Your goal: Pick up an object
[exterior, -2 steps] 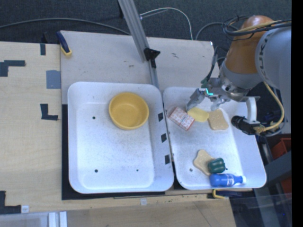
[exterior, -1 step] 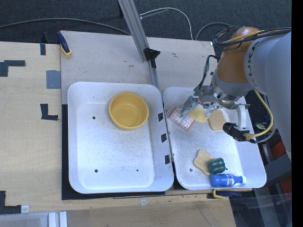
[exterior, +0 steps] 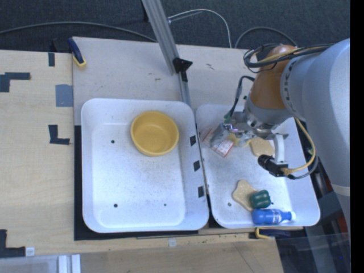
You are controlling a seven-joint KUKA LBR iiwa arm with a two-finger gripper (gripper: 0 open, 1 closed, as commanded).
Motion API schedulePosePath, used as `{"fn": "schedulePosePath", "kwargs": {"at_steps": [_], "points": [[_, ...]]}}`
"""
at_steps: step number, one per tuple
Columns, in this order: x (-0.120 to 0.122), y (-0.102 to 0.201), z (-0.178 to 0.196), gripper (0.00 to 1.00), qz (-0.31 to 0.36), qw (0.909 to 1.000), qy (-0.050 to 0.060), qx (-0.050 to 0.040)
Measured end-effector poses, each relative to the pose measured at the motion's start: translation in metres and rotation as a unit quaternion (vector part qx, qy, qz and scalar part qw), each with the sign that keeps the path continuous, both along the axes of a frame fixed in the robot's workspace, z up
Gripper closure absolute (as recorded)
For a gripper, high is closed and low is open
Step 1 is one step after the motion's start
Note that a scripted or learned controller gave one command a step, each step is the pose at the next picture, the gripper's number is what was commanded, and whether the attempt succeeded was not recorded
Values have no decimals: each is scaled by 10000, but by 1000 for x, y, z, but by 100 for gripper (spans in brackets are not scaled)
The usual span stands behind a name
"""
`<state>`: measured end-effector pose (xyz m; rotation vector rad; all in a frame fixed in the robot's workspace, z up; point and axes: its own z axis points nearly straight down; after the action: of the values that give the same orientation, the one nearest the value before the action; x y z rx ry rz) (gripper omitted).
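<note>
In the right bin [exterior: 301,209], we've got the gripper [exterior: 238,128] parked low over a small crinkly packet [exterior: 219,141] near the bin's upper-left corner, probably because that's the pick it's lining up. We can't tell how it's set. A blue bottle [exterior: 272,215], green block [exterior: 260,198] and tan piece [exterior: 243,192] sit along the near edge, and a yellow bowl [exterior: 154,132] sits alone in the left bin [exterior: 96,209].

The bench [exterior: 125,73] is lit evenly from above, and only soft, short shadows are cast. Mild glare is seen on the white bins [exterior: 142,209]. Detail is rendered slightly soft and grainy throughout.
</note>
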<state>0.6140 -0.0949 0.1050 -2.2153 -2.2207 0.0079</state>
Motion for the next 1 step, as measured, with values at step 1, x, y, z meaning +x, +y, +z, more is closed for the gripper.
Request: {"fn": "schedulePosePath", "kwargs": {"at_steps": [1], "points": [[6, 0, -5, 0, 1, 10000, -98, 2]]}}
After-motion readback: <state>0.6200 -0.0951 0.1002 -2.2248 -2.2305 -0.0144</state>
